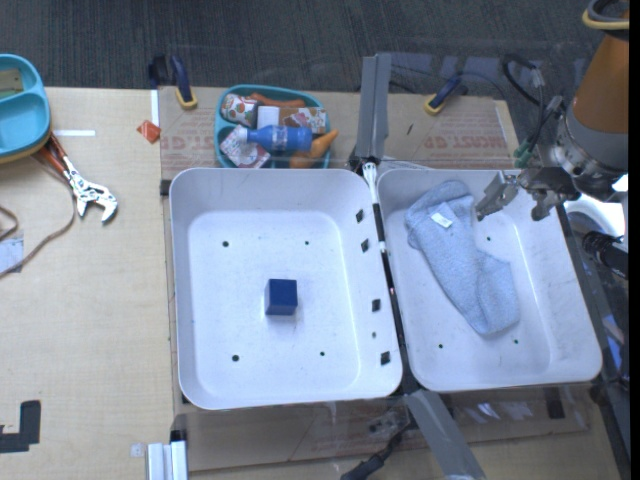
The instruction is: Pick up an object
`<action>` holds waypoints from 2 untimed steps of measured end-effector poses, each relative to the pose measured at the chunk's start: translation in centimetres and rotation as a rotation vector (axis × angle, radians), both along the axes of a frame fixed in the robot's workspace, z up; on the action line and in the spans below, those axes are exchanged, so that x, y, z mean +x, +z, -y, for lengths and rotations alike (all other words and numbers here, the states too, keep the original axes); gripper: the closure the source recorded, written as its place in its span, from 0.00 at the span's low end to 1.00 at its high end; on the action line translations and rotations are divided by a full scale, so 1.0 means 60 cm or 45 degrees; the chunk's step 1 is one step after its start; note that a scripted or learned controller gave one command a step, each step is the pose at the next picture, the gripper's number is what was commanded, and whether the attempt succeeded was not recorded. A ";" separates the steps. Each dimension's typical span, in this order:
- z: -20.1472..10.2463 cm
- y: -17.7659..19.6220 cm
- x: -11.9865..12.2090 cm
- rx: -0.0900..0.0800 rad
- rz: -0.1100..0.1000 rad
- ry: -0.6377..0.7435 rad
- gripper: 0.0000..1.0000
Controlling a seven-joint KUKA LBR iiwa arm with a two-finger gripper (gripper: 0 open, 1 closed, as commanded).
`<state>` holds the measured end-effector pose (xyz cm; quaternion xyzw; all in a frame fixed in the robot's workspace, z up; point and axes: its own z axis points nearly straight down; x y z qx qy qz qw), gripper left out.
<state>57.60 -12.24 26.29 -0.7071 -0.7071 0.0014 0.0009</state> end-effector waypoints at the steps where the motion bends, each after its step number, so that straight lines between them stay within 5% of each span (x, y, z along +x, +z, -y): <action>1: 0.048 -0.088 0.024 0.000 0.000 -0.208 0.00; 2: 0.054 -0.099 -0.015 0.000 0.001 -0.160 0.00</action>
